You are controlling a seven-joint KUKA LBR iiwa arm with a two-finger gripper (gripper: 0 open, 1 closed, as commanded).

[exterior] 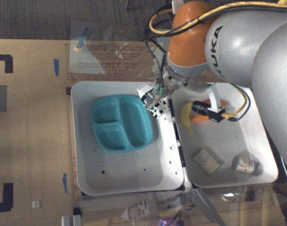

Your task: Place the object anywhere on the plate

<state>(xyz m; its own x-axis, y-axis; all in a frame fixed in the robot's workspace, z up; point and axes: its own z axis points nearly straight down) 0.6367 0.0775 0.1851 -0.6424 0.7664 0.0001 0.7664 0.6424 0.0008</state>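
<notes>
1. Claw (157, 100) hangs over the ridge where the two white bins meet, just beside the right rim of the plate. Small checkered markers sit on it. Whether it is spread or closed: cannot tell from this angle, and nothing is seen between its tips.

2. Nearest the viewer, right bin (256, 173): a flat patterned square pad (207, 160), thin, cloth-like or spongy, lying flat; and a small rounded pale object (244, 164) near the front corner, too small to identify.

3. Further back in the same bin: a yellow banana-shaped piece (186, 117), curved and smooth, beside an orange item (200, 118) partly hidden by the arm's cable fitting. Which of these is the task's object is unclear; all sit in the right bin, apart from the plate.

4. Handling judgement: the banana shape is probably light, stiff plastic, slick; best pinched across its middle. The pad is likely soft and hard to lift off the floor.

5. Left bin (120, 173): teal plate (122, 122), three compartments, rounded corners, glossy moulded plastic, nothing on it.

6. Beyond the bins: pale wooden surface (30, 126) with blue tape marks, then dark floor.
</notes>
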